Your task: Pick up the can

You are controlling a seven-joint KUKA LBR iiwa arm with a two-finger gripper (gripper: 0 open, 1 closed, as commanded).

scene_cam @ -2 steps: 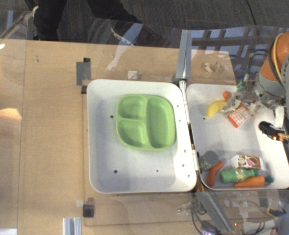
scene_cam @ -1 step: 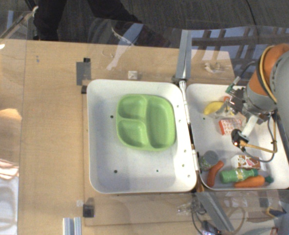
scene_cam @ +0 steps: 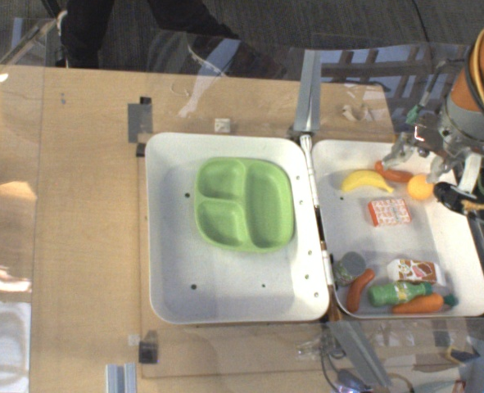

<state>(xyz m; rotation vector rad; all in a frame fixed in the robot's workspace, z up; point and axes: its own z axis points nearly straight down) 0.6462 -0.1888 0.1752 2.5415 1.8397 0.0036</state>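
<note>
The can (scene_cam: 352, 263) shows as a small grey round top at the lower left of the right bin (scene_cam: 463, 244), close to the bin's left wall. A red-brown sausage (scene_cam: 359, 290) lies just in front of it, touching or nearly so. My gripper (scene_cam: 420, 159) hangs over the far right corner of that bin, above an orange (scene_cam: 420, 187) and a red pepper (scene_cam: 394, 173). Its fingers (scene_cam: 401, 147) are spread, with nothing between them. The can is far from the gripper, down and to the left.
The right bin also holds a banana (scene_cam: 367, 182), a red patterned box (scene_cam: 388, 212), a small carton (scene_cam: 415, 271), a green bottle (scene_cam: 399, 293) and a carrot (scene_cam: 419, 304). A green divided plate (scene_cam: 246, 204) lies in the left bin (scene_cam: 168, 285).
</note>
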